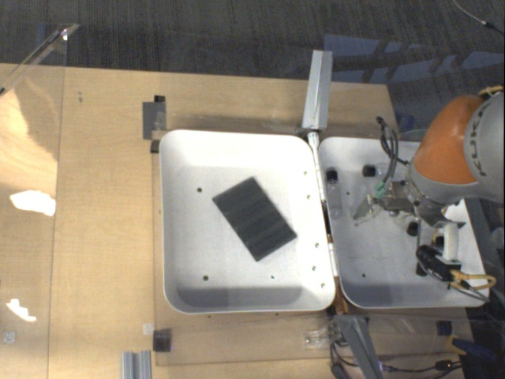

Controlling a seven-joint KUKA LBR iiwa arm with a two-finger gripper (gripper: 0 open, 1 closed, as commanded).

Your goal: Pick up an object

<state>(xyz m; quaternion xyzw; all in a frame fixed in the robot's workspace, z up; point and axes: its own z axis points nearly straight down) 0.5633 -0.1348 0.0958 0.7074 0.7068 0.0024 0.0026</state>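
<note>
The left bin (pixel 188 247), a shallow white tray with rounded corners and a matt, slightly shaded floor, holds one thing: a flat dark grey rectangular pad (pixel 254 218) with fine ribbing across its face. It lies near the middle of the floor, turned at a slant to the walls and touching none of them. Tiny dark dots are scattered over that floor (holes or screw heads, too small to tell).

The right bin (pixel 371 279), of the same white make, stands just beside the first, their rims meeting along a thin seam. Over its far half sits the gripper (pixel 377 205), pale metal with a tangle of dark cable above it, low over the floor and well apart from the pad. Whether it is spread or closed cannot be told at this angle, and nothing can be made out in its grasp. Three small black bits (pixel 368 170) lie near it on the white floor, too small to name.

The arm (pixel 451 150), with its glossy orange band, covers the right bin's far right corner and is cut off at the picture's edge.

Both bins rest on a pale wooden bench (pixel 95 235). A grey metal bar (pixel 318 89) runs back from the seam between them.
</note>
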